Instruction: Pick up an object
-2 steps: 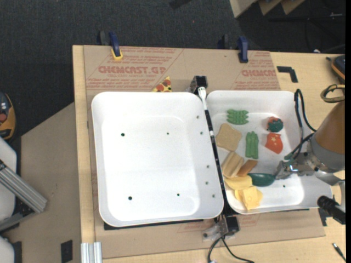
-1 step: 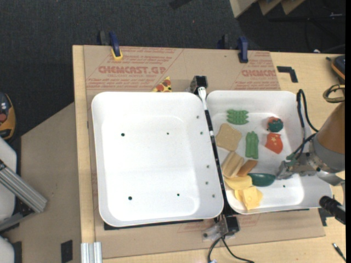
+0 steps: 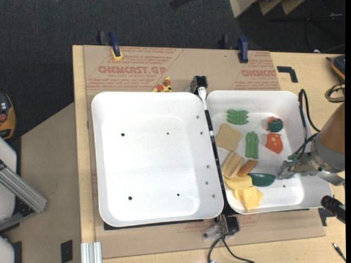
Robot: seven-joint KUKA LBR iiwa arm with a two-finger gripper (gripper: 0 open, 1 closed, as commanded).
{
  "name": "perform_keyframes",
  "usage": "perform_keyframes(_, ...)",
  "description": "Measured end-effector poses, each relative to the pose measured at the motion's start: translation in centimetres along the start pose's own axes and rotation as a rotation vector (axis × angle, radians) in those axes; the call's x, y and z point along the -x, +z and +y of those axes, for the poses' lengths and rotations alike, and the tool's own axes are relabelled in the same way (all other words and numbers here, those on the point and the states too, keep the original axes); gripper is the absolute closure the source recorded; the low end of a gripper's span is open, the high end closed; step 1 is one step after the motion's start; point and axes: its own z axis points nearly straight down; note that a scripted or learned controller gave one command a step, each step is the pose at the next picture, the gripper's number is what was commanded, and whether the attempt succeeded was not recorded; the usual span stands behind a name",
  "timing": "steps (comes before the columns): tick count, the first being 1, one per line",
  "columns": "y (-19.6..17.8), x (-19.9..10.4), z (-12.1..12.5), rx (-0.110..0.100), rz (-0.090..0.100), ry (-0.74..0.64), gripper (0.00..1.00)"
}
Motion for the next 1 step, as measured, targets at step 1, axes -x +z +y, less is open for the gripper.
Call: perform_keyframes(1,0.00,-0.31,0.00,-0.001,0.001,0.000,1.00)
